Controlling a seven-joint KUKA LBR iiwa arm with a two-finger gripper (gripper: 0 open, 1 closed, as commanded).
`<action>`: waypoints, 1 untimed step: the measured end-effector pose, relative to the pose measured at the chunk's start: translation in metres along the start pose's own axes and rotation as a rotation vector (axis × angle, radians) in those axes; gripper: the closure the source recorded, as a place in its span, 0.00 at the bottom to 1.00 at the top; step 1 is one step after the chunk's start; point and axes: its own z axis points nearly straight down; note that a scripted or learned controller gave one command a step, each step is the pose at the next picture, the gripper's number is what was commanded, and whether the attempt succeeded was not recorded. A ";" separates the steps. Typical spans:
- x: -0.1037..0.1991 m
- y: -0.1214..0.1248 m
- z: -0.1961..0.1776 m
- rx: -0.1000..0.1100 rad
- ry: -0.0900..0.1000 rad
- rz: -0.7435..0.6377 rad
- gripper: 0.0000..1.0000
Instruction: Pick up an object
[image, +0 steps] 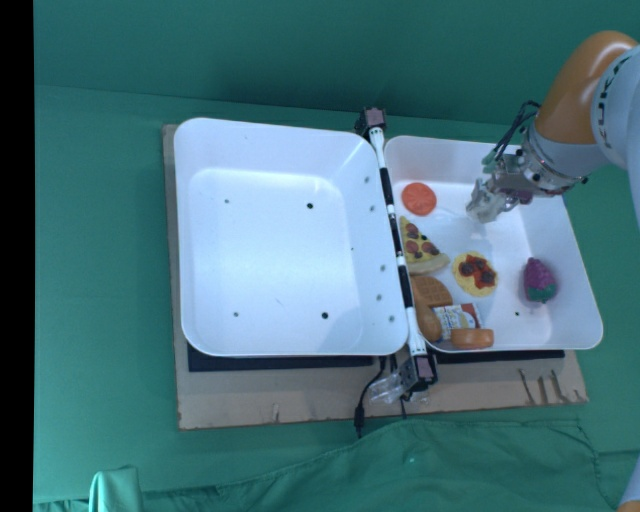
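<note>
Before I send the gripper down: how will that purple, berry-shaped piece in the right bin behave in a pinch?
The purple piece looks rounded and tapered, so it may roll or squirt sideways between fingers. It probably is a light, stiff toy. It lies apart from the other items, near the right bin wall, which could crowd one finger.

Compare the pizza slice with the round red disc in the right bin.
The pizza slice is a yellow wedge with dark red toppings; the red disc is round and plain orange-red. The slice lies against the bin's left wall, lower in the view; the disc lies above it, nearer the gripper. Both lie flat in the right bin.
</note>
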 end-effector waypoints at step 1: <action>-0.007 0.005 -0.047 0.012 0.006 -0.004 1.00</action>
